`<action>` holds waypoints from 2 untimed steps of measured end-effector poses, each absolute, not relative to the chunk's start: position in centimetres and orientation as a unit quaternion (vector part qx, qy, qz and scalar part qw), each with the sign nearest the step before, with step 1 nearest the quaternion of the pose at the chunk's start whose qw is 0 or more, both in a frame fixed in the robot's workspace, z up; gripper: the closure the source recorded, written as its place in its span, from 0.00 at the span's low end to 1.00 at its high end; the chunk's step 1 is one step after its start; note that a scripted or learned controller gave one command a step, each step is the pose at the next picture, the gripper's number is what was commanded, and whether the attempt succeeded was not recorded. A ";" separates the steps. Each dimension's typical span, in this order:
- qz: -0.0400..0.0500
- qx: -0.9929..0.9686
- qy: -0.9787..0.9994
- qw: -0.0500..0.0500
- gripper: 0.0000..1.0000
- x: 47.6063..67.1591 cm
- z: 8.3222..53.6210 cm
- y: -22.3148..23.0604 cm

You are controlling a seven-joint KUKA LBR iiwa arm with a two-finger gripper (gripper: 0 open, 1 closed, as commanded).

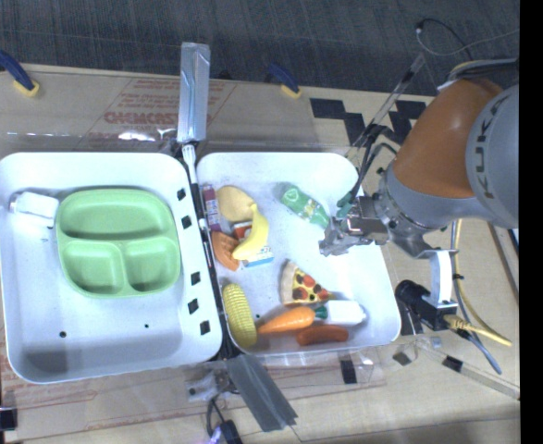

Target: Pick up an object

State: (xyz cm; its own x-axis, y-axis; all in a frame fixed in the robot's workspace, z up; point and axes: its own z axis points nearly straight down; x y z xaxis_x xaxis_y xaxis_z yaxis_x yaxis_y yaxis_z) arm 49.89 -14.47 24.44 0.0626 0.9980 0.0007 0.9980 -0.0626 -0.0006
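Observation:
The right bin (pixel 252 169) holds several toy foods: a green bottle (pixel 304 204) near its back, a banana (pixel 251 236) on a pale bun, a pizza slice (pixel 302 286), a corn cob (pixel 239 311), a carrot (pixel 287 320) and a red sausage (pixel 323 336) along the front wall. My gripper (pixel 338 240) hangs over the bin's right side, just right of the green bottle and above the pizza slice. Nothing shows between its fingers.
The left bin (pixel 21 340) bears a green divided tray (pixel 118 239) and a small white block (pixel 34 205) at its left wall. A metal divider (pixel 192 91) stands between the bins at the back. A white block (pixel 345 312) lies beside the carrot.

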 end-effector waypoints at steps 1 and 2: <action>0.000 -0.729 -0.684 0.001 0.00 49.8 24.4 -14.5; 0.000 -0.707 -0.707 0.000 0.00 49.2 27.6 -10.9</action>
